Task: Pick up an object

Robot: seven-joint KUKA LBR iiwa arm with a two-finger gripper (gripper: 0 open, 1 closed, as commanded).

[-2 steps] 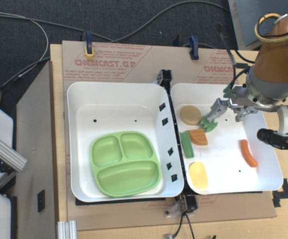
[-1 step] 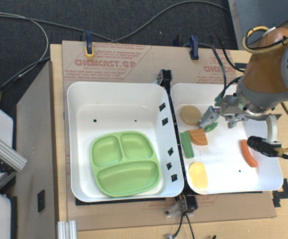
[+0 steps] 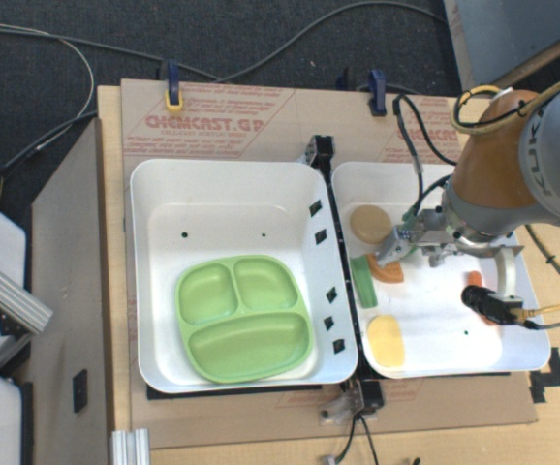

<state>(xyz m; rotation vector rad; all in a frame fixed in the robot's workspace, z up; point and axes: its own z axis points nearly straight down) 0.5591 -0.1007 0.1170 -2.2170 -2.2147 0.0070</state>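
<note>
Here the arm [image 3: 513, 163] reaches in from the right, and its hand [image 3: 396, 248] hangs low over the left part of the right bin [image 3: 435, 361]. Whether the hand is wide or narrow cannot be told from this slant, and nothing can be seen held in it. The things to pick all lie in that right bin. A tan round disc [image 3: 368, 224] lies near the bin's far left corner, just beside the hand. An orange piece [image 3: 389, 272] lies right under the hand's tip, though whether the two touch is unclear. A green stick [image 3: 362, 281] lies along the bin's left wall, just beside the orange piece. A pale yellow piece [image 3: 386, 340] lies nearer the front edge, apart from the others. A small red piece [image 3: 474, 280] lies further right, below the wrist. The left bin [image 3: 154, 289] holds a green divided plate [image 3: 244, 316], which lies flat toward its front. Both bins rest side by side on the table [image 3: 222, 114], whose brown board bears red lettering and has two clamps [image 3: 173, 77] at its far edge.
</note>
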